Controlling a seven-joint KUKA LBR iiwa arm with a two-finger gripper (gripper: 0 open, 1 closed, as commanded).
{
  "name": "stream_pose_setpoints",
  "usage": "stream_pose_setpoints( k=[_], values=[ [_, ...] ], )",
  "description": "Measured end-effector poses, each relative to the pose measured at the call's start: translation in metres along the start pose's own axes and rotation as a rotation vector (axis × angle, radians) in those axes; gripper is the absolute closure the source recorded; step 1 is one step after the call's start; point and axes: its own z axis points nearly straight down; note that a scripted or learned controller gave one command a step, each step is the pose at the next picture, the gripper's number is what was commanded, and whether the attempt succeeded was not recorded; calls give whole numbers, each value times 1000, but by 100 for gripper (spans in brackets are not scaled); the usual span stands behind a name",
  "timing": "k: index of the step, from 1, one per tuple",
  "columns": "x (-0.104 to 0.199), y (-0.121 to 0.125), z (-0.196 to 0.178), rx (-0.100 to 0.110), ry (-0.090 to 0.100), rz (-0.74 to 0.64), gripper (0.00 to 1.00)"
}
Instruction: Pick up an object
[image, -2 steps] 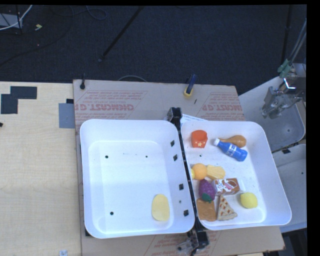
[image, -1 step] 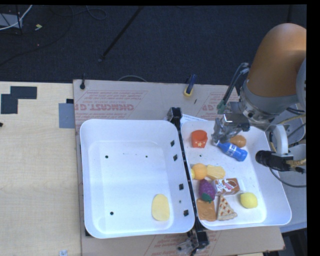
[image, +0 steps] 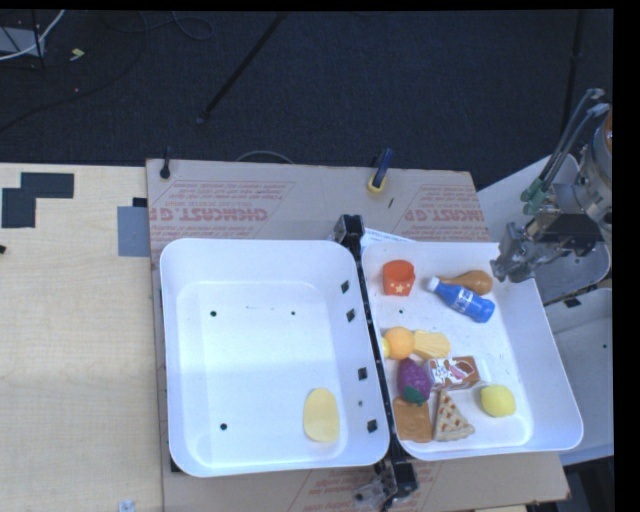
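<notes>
Two white bins sit side by side on the bench (image: 80, 330), and nearly all the pickable things are crowded into the right bin (image: 555, 400), the side the arm reaches from. Nearest the camera in that bin lie a pizza-slice toy (image: 452, 418) and a brown piece (image: 412, 420), touching each other, with a yellow lemon (image: 497, 401) just beside them. Above these come a purple piece (image: 414, 379), a small printed packet (image: 455, 372) and an orange-and-yellow pair (image: 415, 344), packed close enough that a grasp there would likely nudge neighbours. Farther back, a red cup (image: 399, 278) stands apart, and a blue bottle (image: 464, 300) lies tilted, touching a drumstick (image: 470, 282). The left bin (image: 200, 300) carries a lone pale yellow oval (image: 321, 415) near its front wall. At the right bin's far corner the claw (image: 512, 262) hangs above the rim, nothing visibly in it; whether it is released or clenched I cannot tell. The bottle and drumstick lie closest to it.
</notes>
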Motion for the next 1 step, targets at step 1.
stream_pose_setpoints(
  k=[1],
  values=[
    [50, -7, 210, 34, -2, 0, 100]
  ],
)
